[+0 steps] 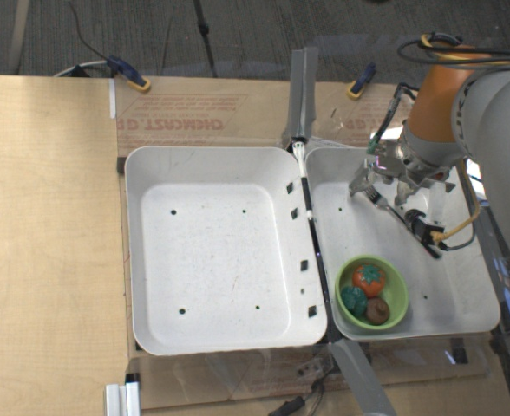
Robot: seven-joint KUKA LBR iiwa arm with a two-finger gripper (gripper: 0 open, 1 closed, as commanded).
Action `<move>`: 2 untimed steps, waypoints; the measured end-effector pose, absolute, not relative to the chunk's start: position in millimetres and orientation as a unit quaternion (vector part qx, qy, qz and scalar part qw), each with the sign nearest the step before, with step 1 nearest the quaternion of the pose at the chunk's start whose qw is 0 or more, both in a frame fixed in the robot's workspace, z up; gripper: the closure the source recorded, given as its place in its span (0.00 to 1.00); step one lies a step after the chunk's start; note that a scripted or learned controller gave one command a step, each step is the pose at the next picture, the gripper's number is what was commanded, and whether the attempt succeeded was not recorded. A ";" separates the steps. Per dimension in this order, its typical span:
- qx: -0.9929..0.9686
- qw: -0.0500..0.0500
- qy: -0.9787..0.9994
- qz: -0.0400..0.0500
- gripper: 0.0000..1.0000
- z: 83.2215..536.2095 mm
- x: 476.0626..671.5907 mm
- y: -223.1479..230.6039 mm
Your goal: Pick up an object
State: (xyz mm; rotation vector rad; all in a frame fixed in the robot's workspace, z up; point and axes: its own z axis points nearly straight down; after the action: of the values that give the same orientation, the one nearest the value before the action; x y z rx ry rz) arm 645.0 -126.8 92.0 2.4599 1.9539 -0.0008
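A green bowl (395,282) sits at the front of the right bin (454,276). Inside it lie an orange-red toy (369,276), a teal piece (353,299) and a brown round piece (377,311). My gripper (381,192) hangs over the back of the right bin, well behind the bowl and apart from it. Its fingers are spread open and nothing is between them. The grey arm with the orange band (437,102) comes in from the upper right.
The left bin (212,250) stands beside the right one, with a grey divider post (301,94) rising behind their shared edge. A black cable (424,228) trails from the wrist over the right bin floor. Cardboard and two clamps lie behind the bins.
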 end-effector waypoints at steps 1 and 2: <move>0.753 -0.001 0.658 -0.001 0.00 91.6 555.6 -110.0; 0.737 0.000 0.676 -0.001 0.00 91.9 621.3 -99.0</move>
State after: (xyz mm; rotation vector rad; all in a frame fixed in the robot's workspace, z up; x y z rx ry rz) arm 621.3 -99.0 91.9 2.3143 2.1249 -0.0017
